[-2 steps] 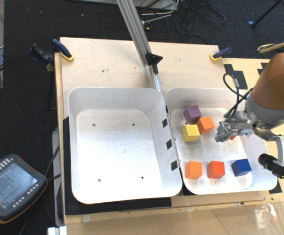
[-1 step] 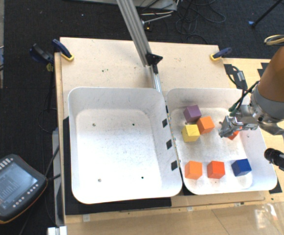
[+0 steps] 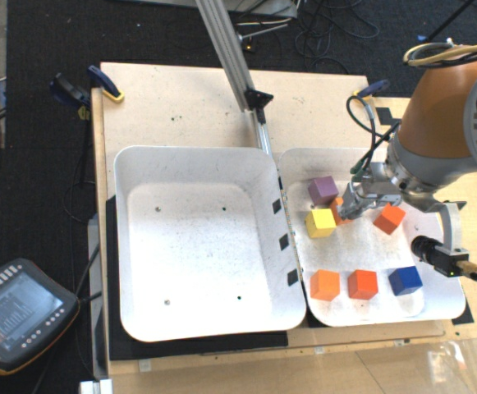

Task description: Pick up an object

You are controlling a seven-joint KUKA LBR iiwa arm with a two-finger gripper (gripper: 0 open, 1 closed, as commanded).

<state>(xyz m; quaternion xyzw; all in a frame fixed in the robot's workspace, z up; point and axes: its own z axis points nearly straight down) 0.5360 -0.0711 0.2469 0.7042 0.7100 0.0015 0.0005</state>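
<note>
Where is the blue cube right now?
The blue cube sits in the right bin, near its front right corner, just right of the red cube.

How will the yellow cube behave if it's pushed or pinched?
The yellow cube looks rigid and flat-faced, so it should probably slide, not roll. It looks small, likely light. The purple cube sits close behind, so a push that way may jam it.

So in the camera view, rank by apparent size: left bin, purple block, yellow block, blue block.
1. Left bin, by far the largest.
2-4. Purple block, yellow block and blue block look about alike; I won't rank them.
</note>
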